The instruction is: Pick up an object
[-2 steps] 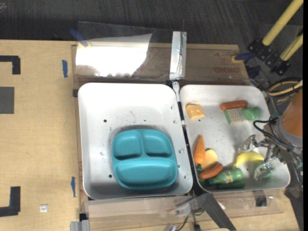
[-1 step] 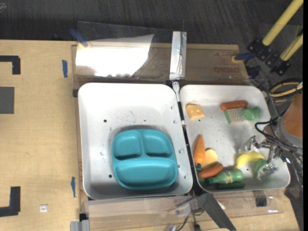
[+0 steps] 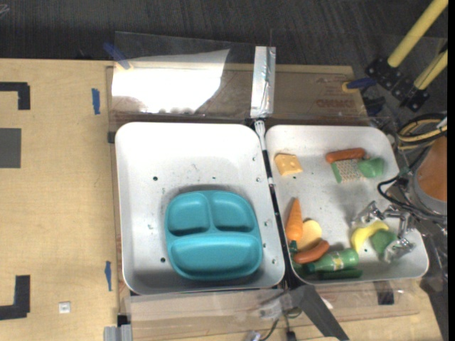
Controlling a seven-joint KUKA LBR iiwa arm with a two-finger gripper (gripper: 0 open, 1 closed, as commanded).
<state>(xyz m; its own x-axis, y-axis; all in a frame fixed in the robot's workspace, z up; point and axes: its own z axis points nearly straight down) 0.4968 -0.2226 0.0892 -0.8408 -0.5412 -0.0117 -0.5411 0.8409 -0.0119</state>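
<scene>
I saw a tan bench (image 3: 50, 212) w/ 2 white bins. Left bin (image 3: 135, 148) held a teal tray (image 3: 211, 234). Gripper (image 3: 384, 227) sat lower right in the right bin (image 3: 313, 141), over a yellow toy (image 3: 367, 234) and green piece (image 3: 380, 240); couldn't tell if anything was pinched.

cam: single fixed view, above my table (image 3: 50, 190) | facing: down at a slant, far edge at top | range: mid, both white bins whole in frame, left bin (image 3: 135, 148) and right bin (image 3: 320, 137) side by side | my arm (image 3: 434, 183) enters from frame right | overlap: n/a, one view
</scene>
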